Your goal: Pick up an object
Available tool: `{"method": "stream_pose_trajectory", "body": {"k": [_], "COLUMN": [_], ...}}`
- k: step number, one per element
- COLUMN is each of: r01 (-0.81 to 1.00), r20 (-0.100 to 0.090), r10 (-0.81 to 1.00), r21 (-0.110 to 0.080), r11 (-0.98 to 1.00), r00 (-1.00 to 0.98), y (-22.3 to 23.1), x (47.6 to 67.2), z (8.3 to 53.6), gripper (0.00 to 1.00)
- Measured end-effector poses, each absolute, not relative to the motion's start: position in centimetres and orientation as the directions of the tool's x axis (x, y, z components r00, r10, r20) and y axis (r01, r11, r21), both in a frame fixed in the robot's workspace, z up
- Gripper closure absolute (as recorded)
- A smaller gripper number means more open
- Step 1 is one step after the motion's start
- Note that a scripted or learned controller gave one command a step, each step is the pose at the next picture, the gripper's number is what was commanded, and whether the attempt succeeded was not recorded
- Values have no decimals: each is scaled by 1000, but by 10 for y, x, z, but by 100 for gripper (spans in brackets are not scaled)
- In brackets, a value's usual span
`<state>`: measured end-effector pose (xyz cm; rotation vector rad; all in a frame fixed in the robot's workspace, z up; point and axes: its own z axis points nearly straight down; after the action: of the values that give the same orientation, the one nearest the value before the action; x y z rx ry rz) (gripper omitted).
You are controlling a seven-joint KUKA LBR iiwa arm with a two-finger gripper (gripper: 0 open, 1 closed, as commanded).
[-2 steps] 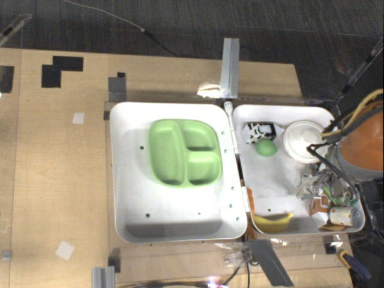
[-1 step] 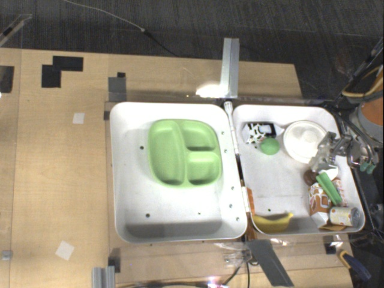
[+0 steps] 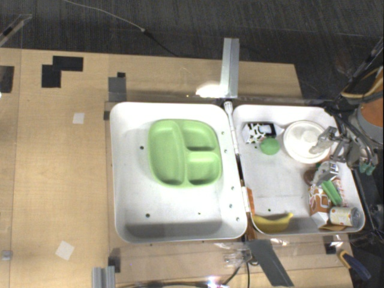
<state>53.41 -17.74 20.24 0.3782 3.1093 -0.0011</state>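
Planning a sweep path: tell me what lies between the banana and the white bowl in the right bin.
In the camera view, bare white bin floor separates the banana from the white bowl; nothing sits on that stretch.

Green divided tray point(image 3: 183, 152) smooth matt plastic; bins point(image 3: 129, 221) glossy white; bench point(image 3: 54, 161) pale wood.

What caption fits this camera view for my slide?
Tool poised over right bin beside white bowl and banana; green tray in left bin.
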Motion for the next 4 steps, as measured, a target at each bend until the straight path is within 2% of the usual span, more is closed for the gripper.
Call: {"method": "stream_pose_trajectory", "body": {"k": [1, 2, 3, 4], "r01": [323, 474, 513, 507], "r20": [-16, -21, -23, -41], "r10": [323, 474, 513, 507], "r21": [1, 7, 4, 8], "r11": [946, 880, 858, 862], "r00": [-946, -880, -858, -861], "y": [-189, -191, -170, -171], "x": [532, 502, 493, 498], "z": [99, 91, 91, 106], "gripper": [0, 0, 0, 100]}}
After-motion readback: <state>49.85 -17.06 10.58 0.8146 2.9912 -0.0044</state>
